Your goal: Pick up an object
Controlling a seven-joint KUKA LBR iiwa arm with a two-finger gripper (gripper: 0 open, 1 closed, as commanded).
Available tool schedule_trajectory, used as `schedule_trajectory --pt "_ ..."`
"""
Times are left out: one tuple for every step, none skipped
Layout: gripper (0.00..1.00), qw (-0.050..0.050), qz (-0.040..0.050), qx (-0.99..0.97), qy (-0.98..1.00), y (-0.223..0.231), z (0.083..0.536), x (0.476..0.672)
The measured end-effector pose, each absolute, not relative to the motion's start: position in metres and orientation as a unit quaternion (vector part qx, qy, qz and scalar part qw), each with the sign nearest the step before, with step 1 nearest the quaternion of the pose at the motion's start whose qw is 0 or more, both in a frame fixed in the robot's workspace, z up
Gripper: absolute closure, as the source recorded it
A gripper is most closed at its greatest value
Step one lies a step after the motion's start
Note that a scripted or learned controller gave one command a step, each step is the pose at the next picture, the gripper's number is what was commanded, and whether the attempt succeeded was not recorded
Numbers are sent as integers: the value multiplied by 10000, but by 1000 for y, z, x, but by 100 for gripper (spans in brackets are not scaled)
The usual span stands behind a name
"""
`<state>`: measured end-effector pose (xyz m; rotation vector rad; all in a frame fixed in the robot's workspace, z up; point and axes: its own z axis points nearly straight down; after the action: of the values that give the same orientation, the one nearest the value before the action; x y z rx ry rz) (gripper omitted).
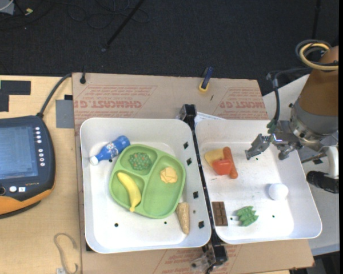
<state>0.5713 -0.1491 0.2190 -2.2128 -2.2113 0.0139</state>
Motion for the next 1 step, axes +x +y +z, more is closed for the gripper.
schedule_trajectory --pt "0 17 8 -7068 -7074 -149 226 574"
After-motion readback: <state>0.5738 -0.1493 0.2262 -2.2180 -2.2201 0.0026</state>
